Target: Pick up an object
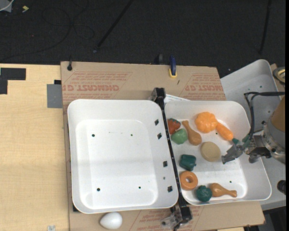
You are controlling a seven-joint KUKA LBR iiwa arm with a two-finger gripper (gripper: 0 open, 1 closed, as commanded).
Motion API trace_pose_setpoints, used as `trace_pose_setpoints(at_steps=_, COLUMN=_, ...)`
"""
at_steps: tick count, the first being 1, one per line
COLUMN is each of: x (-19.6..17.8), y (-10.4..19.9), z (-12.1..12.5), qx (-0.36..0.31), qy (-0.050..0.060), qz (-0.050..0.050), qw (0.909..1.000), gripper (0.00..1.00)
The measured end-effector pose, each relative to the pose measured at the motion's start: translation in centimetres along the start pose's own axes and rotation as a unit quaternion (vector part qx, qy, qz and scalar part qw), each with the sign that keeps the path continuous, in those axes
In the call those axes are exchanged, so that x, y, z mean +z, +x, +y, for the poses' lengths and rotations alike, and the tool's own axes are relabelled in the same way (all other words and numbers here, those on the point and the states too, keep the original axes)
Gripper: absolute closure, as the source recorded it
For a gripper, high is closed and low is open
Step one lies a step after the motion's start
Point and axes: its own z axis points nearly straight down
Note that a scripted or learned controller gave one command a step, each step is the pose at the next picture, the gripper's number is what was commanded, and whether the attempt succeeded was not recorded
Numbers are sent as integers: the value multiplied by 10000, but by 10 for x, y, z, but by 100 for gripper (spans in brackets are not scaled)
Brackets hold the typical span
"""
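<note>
White egg (pixel 111 220), lying on the cardboard just outside the front rim of the left bin (pixel 77 129), is nearest the camera and plays no part; the candidate objects all sit in the right bin (pixel 260 189), and the tan round piece (pixel 211 151) lies closest to the gripper (pixel 229 156), with the orange carrot (pixel 225 131) just behind it and the green pepper (pixel 187 161) to its left. For a sound pick, centre the tool over the tan round piece, descend vertically and close across its widest part, avoiding contact with its neighbours. From the right, the arm reaches in over the bin's right rim with the gripper low and tilted toward the bin centre; whether its jaws are spread or pressed together cannot be determined, and nothing is seen held.
</note>
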Motion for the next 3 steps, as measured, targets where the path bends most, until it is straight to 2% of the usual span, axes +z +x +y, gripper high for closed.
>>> trace_pose_setpoints(at_steps=1, x=128, y=26, z=64, qx=-21, qy=-14, qz=3, qw=10000, gripper=0)
trace_pose_setpoints(at_steps=2, x=124, y=96, z=123, qx=-38, qy=-13, qz=7, qw=10000, gripper=0)
trace_pose_setpoints(at_steps=3, x=124, y=65, z=167, qx=-29, qy=53, qz=8, qw=10000, gripper=0)
